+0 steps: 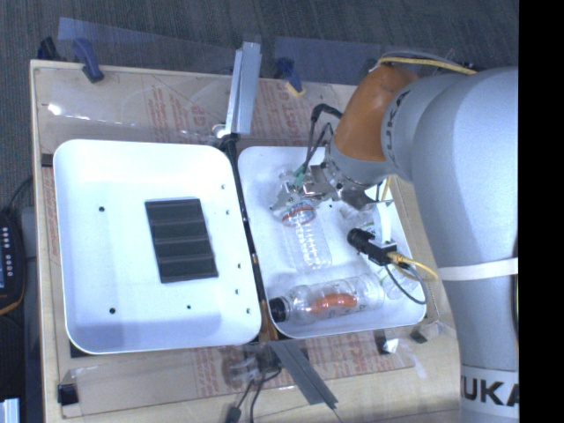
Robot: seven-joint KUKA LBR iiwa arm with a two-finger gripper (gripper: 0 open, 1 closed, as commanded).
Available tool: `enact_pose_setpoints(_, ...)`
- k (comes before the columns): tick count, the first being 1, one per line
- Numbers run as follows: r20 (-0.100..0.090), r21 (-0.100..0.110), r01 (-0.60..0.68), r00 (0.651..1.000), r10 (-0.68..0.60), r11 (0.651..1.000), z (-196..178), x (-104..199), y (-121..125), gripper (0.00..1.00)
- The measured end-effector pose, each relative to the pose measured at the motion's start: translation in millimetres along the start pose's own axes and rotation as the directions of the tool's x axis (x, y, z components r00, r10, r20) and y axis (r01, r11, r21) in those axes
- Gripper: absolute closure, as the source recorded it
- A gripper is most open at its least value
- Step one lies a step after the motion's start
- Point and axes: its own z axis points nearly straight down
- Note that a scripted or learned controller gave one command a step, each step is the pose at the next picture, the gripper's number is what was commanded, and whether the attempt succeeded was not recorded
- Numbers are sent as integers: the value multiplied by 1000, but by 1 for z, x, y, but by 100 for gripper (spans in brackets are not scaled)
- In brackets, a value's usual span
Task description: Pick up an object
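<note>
The gripper (304, 186), jaws' state indiscernible, hung over the cap end of a clear bottle (310, 234) in the right bin (264, 236); light, slippery, probably best grasped across its body.

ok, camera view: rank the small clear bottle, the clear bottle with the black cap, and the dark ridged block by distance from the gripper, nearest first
1. small clear bottle: right bin, lying just below the gripper.
2. clear bottle with the black cap: right bin, along its near edge, farther down the view.
3. dark ridged block: left bin, across the divider, farthest.
</note>
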Motion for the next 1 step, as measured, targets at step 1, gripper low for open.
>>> enact_pose_setpoints(1, 0, 0, -65, 998, 65, 998, -62, 1, 23, 100)
